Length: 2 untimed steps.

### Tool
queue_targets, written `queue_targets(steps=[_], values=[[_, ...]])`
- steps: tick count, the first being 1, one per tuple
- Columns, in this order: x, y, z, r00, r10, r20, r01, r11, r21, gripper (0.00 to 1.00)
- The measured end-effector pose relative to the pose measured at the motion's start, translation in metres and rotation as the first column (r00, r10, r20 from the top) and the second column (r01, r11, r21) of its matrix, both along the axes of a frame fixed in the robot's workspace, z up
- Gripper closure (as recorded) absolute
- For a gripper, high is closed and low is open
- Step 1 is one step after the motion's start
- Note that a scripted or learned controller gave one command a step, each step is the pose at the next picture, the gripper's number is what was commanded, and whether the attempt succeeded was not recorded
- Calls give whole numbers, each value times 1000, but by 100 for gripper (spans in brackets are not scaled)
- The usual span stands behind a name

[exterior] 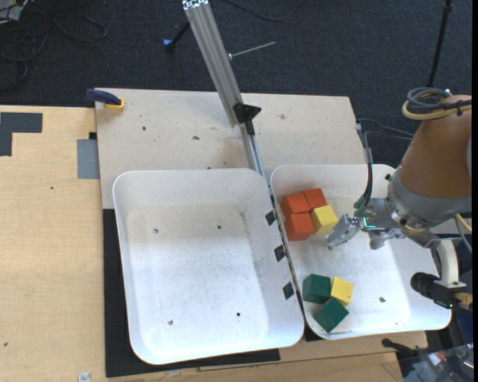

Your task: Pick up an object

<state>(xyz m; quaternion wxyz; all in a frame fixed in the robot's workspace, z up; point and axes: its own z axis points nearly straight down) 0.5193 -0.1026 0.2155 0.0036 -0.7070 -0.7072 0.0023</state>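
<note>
White right bin, arm reaching in, gripper beside yellow block

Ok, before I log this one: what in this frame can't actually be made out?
- hand: small and blurred in the camera view, so its grip state is unclear, as is any contact with the yellow block.
- Orange blocks: packed together; their count is uncertain.
- Right bin: its right side is covered by the arm.
- Lower green block: whether it rests on the bin rim is unclear.

Blocks crowding right bin's left
</note>
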Motion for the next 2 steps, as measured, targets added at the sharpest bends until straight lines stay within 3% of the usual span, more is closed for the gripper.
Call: queue_targets(steps=[1, 2], values=[[1, -2, 2, 1000, -5, 5, 5, 1000, -1, 0], [-1, 0, -63, 1000, -1, -2, 1, 1000, 0, 0]])
